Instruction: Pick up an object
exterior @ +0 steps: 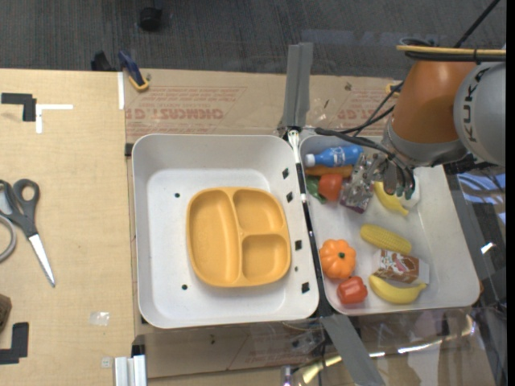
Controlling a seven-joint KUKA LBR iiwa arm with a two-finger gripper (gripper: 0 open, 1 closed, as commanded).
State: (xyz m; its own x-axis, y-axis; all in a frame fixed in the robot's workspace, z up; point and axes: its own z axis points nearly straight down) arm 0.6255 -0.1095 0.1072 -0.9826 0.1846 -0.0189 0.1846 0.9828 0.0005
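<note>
The robot arm (438, 107) comes in from the right and bends down over the right bin (451, 256). It is grey with a big orange part. Its gripper (376, 179) is low over the back of that bin, in among the toys there. You cannot tell how far open it is or if it has hold of anything, because the arm hides part of it and the toys crowd around it.

The right bin is full of toy food. A blue bottle (334, 157) lies at the back, near the wall between the 2 bins. A red tomato (330, 186) sits just in front of the bottle. A small yellow banana (392, 199) lies right beside the gripper. A yellow corn cob (386, 238) lies in the middle of the bin. An orange pumpkin (338, 257) sits near the left wall. A red pepper (352, 291) is just in front of the pumpkin. A bigger banana (396, 291) lies at the front, touching a small packet (397, 265).

The left bin (153, 215) holds a yellow tray (238, 236) with 3 parts. The tray lies flat in the middle.

A pair of scissors (28, 223) with grey handles lies on the wooden bench (64, 296), well apart from the bins.
</note>
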